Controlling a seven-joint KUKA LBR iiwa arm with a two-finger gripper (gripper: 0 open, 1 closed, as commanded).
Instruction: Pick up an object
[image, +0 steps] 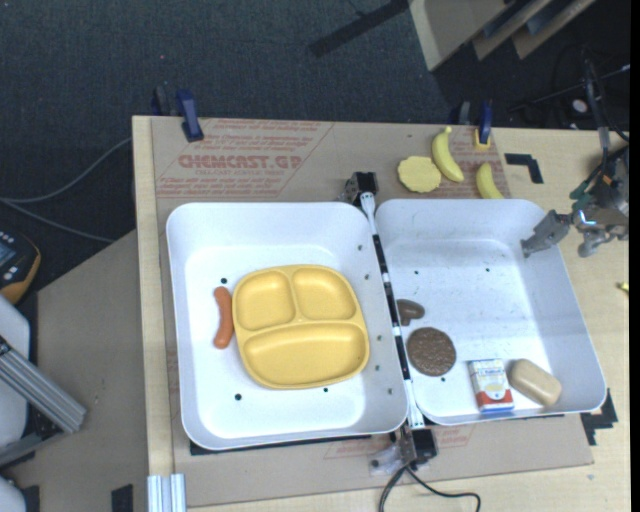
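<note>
We're looking at a round dark brown cookie (431, 351) lying at seven o'clock in the right bin (560, 300). One tan bread roll (535, 381), one small carton (491, 386), two bananas (447, 155). The bench board is reading "CHEMCAST". Gripper (548, 232) is hovering at two o'clock, fingers spread, holding nothing.

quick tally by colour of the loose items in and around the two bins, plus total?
Yellow: 4 (divided plate, two bananas, round yellow piece)
Orange: 1 (hot dog)
Brown: 2 (round patty, small brown piece)
Tan: 1 (bread roll)
Red and white: 1 (small carton)
Total: 9
</note>
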